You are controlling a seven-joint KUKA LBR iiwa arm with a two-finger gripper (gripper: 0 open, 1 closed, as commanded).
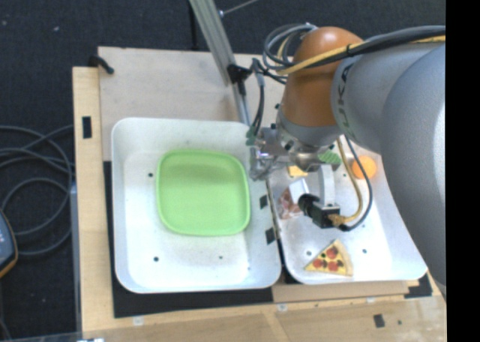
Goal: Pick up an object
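A green square plate is seen lying flat in the left bin, while a toy pizza slice rests near the front of the right bin. The gripper is positioned low over the right bin's left part, beside the wall between the bins, with a small pinkish object just below it. An orange object is partly hidden behind the arm, and whether anything is held cannot be told.

A plate lies in the left bin; a pizza slice lies in the right bin.
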